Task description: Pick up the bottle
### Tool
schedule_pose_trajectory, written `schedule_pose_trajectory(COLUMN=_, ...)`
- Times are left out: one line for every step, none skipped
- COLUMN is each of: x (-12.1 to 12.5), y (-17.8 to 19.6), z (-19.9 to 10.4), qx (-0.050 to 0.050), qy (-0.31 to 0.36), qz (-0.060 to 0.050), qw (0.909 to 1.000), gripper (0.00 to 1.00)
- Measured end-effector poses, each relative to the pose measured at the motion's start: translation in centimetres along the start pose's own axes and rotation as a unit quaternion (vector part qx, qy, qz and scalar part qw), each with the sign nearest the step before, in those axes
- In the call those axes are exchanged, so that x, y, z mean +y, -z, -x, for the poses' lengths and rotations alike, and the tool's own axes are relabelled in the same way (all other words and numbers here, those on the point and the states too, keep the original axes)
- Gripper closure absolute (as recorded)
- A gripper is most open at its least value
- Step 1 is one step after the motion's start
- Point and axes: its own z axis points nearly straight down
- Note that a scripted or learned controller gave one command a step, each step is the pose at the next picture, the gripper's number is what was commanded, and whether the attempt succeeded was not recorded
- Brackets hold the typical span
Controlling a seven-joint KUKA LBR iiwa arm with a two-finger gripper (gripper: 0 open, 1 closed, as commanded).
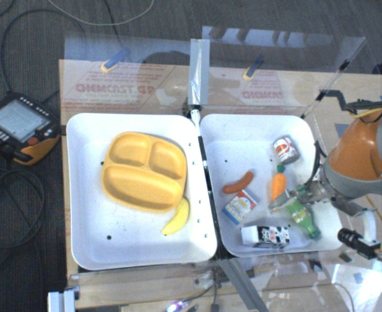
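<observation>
Since the green bottle (pixel 304 217) lies tilted in the right bin's (pixel 256 127) near right corner, just right of the carrot (pixel 278 186), the gripper (pixel 299 196) beside it should straddle its body squarely; its finger state is unclear.

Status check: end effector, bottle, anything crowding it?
End effector low over green bottle, right bin; grasp unconfirmed. Carrot close beside; milk carton just below.
</observation>
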Motion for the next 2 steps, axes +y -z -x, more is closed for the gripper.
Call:
schedule_pose_trajectory(x=0.1, y=0.7, z=-0.2, qx=0.002, qy=0.001, qz=-0.001, qw=1.0, gripper=1.0)
schedule_pose_trajectory(x=5.1, y=10.8, z=-4.9, qx=0.004, qy=-0.005, qz=-0.012, qw=0.9999, gripper=1.0)
